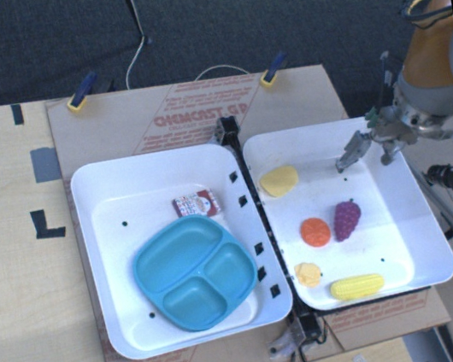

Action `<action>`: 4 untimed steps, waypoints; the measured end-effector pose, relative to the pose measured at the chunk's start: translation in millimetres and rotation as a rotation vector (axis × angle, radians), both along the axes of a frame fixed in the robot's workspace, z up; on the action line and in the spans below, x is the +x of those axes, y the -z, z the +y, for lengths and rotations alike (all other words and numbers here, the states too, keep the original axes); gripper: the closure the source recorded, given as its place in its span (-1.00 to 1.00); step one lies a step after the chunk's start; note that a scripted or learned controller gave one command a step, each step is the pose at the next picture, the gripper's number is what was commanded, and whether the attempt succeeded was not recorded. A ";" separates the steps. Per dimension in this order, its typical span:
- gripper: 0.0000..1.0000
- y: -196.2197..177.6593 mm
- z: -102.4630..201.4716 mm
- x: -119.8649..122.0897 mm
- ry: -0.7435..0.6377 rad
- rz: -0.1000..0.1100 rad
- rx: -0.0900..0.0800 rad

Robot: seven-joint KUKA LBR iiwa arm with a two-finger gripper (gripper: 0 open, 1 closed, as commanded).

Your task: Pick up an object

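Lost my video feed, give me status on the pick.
Gripper open, above right bin's far edge, holding nothing. Nearest item: yellow lemon, untouched. Nothing blocking.

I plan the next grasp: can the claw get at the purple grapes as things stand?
Probably yes. The claw hangs over the right bin, and the purple grapes lie uncovered, apart from the orange fruit, with nothing between.
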State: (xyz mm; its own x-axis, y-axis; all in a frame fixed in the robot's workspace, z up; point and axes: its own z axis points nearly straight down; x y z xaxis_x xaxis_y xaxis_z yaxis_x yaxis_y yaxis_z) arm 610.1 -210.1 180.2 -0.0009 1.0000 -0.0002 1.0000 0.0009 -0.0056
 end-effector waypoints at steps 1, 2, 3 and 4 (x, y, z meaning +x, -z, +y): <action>-1.00 61.5 -6.3 -3.6 0.000 0.000 0.000; 1.00 47.7 -5.7 -2.2 -0.001 -0.004 -0.001; 1.00 5.0 -4.9 -5.2 0.000 -0.007 0.000; 1.00 -40.6 -4.5 -4.2 -0.001 -0.009 -0.001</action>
State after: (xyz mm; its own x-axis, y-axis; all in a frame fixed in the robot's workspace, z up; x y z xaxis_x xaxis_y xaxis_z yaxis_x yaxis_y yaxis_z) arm 605.9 -214.6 220.8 -0.0016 1.0000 -0.0011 1.0000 0.0016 0.0031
